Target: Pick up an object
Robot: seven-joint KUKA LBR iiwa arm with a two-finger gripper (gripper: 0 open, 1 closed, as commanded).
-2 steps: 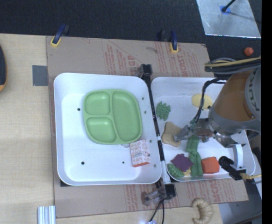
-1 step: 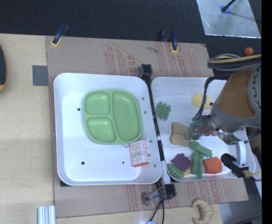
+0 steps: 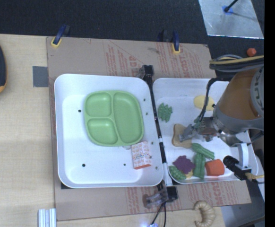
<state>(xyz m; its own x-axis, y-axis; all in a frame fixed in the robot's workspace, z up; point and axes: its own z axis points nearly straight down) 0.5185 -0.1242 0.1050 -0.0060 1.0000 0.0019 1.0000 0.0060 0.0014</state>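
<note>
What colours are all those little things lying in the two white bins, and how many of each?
Green: 5 (divided plate, leafy piece, bean pods)
Yellow: 1
Tan: 1
Purple: 1
Red-orange: 1
Red-and-white packet: 1
Total: 10

The arm (image 3: 241, 98) enters from the right edge of the bench, its orange band above a grey wrist. The wrist tilts downward and leftward. The gripper (image 3: 190, 132) sits low, its dark fingers pointing left; their spacing is not discernible.
</note>
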